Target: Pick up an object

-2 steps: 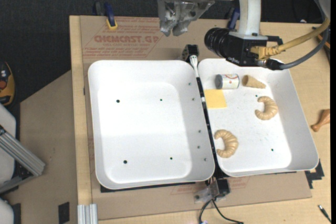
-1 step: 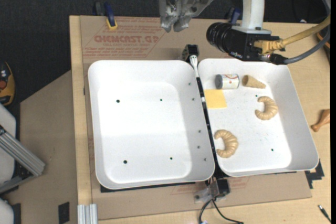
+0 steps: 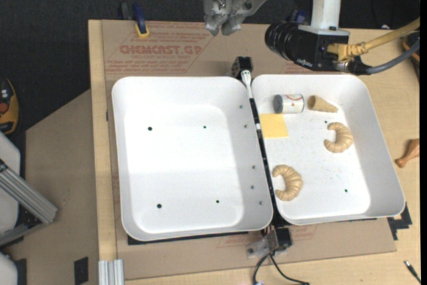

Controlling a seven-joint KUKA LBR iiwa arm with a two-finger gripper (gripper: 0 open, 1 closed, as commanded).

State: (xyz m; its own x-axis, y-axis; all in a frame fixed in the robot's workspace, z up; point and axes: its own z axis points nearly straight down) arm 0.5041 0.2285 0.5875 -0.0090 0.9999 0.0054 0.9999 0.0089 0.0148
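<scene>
Croissants sit in my right bin [image 3: 373, 143]: one croissant [image 3: 287, 181] near its front-left, another [image 3: 339, 137] right of the yellow square [image 3: 273, 125]. My gripper [image 3: 224, 22] hangs above the table beyond both bins; I cannot tell how its jaws stand.

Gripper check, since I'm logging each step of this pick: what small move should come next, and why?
Probably carry the gripper toward the right bin and stop above one item, say the yellow square. The gripper hangs beyond the bins' far edge with nothing between its fingers, while all the objects, including two croissants, lie in that bin.
</scene>
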